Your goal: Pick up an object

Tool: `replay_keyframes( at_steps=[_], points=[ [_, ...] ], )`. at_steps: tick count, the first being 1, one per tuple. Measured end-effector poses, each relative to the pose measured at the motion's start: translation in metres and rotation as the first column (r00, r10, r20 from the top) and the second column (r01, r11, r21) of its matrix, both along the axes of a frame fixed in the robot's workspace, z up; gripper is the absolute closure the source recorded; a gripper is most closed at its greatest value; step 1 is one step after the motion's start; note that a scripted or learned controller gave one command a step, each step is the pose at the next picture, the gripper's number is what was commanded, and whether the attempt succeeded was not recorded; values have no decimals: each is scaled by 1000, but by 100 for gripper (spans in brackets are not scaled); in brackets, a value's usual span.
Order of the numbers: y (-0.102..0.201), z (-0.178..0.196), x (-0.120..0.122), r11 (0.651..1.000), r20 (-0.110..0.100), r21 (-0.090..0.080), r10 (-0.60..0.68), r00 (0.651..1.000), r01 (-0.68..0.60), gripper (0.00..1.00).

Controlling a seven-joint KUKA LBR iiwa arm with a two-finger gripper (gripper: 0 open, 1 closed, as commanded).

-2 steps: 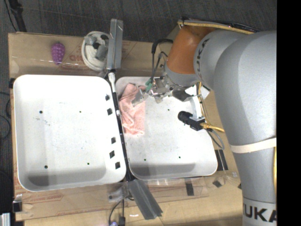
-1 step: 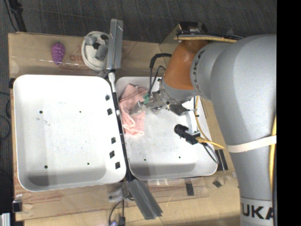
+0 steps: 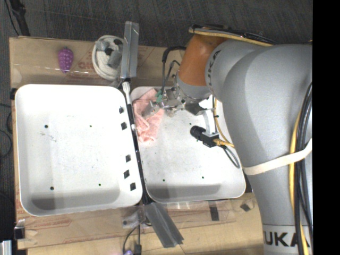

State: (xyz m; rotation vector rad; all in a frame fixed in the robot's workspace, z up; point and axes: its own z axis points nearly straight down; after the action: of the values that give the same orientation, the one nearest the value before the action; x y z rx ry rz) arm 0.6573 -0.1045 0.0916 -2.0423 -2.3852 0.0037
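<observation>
A crumpled pink cloth (image 3: pixel 147 120) lies in the right bin (image 3: pixel 186 163), against its left wall near the far corner. My gripper (image 3: pixel 163 101) is low over the cloth's upper right edge, right at the fabric. The grey arm with its orange band (image 3: pixel 196 57) reaches in from the right and covers the bin's far right part. From this angle the metal fingers blend with the cloth, so their state is unclear.
The left bin (image 3: pixel 69 147) sits beside it, split off by a divider with black clips (image 3: pixel 127 158). Behind the bins on the bench lie a purple grape-like toy (image 3: pixel 65 59) and a coiled white cable (image 3: pixel 108 56). A black connector (image 3: pixel 204 135) hangs off the arm over the right bin.
</observation>
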Motion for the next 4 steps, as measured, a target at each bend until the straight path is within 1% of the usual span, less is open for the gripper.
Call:
replay_keyframes(
  at_steps=[1,2,3,4],
  points=[
    [-66,18,0,971,-1,0,-240,971,240,0],
    [-4,1,0,999,1,1,-49,999,49,0],
    [-54,2,1,999,4,1,-32,999,32,0],
    [-4,0,0,987,1,0,159,987,-159,0]
  ],
)
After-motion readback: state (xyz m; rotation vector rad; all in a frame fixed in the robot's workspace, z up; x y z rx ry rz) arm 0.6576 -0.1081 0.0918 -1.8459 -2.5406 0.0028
